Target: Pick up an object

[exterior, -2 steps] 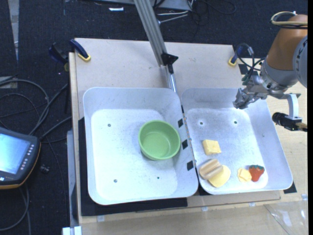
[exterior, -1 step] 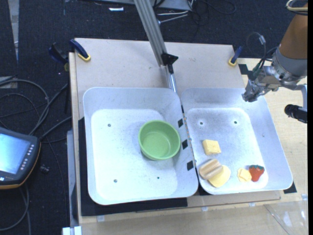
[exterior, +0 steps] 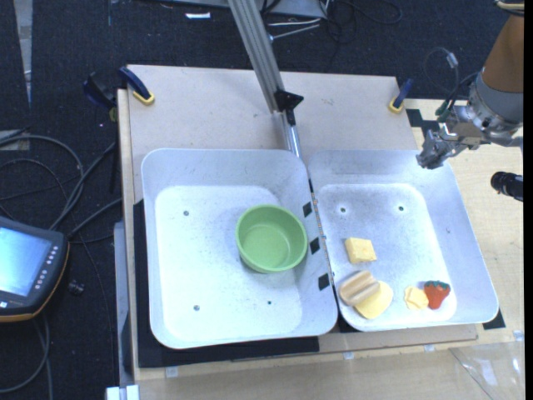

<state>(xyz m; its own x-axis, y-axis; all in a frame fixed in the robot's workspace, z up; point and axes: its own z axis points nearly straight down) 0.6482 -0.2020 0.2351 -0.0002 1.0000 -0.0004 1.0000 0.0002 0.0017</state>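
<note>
A green bowl [exterior: 271, 238] sits in the left bin [exterior: 166, 223]. In the right bin [exterior: 450, 223] lie a yellow cheese block [exterior: 360, 250], a hot-dog-like bun with a yellow piece [exterior: 365, 294], a small yellow chunk [exterior: 415, 298] and a red strawberry [exterior: 436, 292]. My gripper [exterior: 433, 157] hangs above the right bin's back right corner, well away from all the objects. Nothing shows between its fingers.
A slanted metal pole [exterior: 262, 52] rises from the bench behind the seam between the bins. Clamps [exterior: 137, 90] hold the board's back corners. A tablet-like screen [exterior: 25, 265] lies on the floor at the left.
</note>
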